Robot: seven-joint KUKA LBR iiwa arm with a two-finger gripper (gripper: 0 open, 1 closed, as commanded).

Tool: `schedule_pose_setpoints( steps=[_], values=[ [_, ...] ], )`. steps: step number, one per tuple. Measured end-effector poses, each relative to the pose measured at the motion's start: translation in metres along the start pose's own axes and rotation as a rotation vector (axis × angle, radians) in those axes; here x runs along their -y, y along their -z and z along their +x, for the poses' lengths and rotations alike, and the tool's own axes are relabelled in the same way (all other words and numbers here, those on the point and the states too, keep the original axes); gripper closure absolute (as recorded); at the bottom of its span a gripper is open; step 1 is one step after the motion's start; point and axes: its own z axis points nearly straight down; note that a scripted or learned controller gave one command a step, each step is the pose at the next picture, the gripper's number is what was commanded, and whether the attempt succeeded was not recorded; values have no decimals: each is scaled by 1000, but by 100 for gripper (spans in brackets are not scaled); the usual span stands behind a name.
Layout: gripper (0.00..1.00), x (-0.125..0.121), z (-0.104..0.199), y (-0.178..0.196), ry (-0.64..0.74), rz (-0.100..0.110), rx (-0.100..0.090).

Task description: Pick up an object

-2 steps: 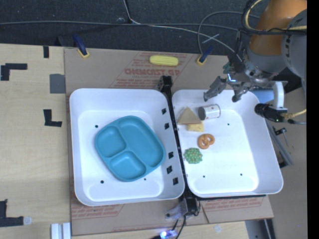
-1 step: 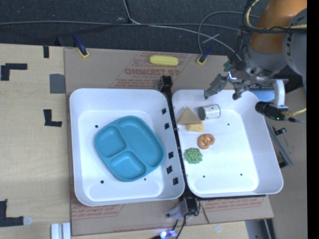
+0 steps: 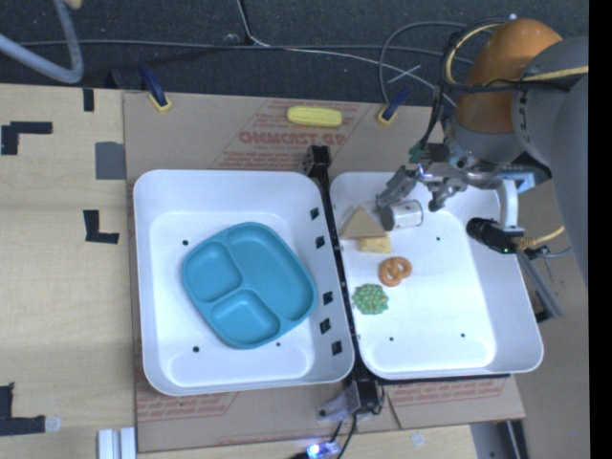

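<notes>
Two white bins on the counter [image 3: 67, 256]. Right bin [image 3: 478, 333]: tool [image 3: 406, 204] at its upper left corner; whether it is wide or narrow cannot be told, its tips blurred against the bin floor. Just beside the tool, toward the divider: tan wedge [image 3: 360, 224], partly overlapping a small yellow block [image 3: 376, 245]. Below the tool: brown pretzel-shaped piece [image 3: 394, 272], then a green knobbly lump [image 3: 370, 299]. Left bin [image 3: 153, 199], well apart from the tool: blue three-compartment tray [image 3: 248, 284]. Beyond the bins, up and left of the tool: yellow oblong item [image 3: 314, 117] on cardboard.
</notes>
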Motion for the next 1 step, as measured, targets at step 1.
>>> schedule_pose_setpoints(
  steps=[1],
  values=[
    [0, 2, 0, -44, 0, -2, 1]
  ],
)
